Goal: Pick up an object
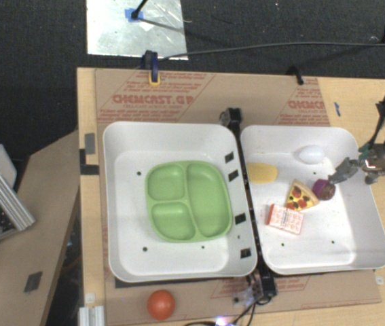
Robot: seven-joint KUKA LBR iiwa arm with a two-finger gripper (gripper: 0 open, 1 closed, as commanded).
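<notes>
Brown cardboard is covering the surface [178, 94] under two glossy white bins. I am reaching my tool [338, 175] into the right bin [355, 250], its tip at a small rounded purple toy [324, 189]; whether it is open or gripping I cannot tell at this slant. Nothing is looking lifted, so the pick is probably not done. Beside it are lying a pizza wedge [302, 197], a flat red box [285, 219] and a smooth white egg [310, 155].

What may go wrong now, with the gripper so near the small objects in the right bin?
The gripper is at the purple object, which touches the pizza slice; closing there might nudge the slice or pinch both. The purple object looks small and rounded, so it may slip out. The red box lies close and could get pushed.
</notes>
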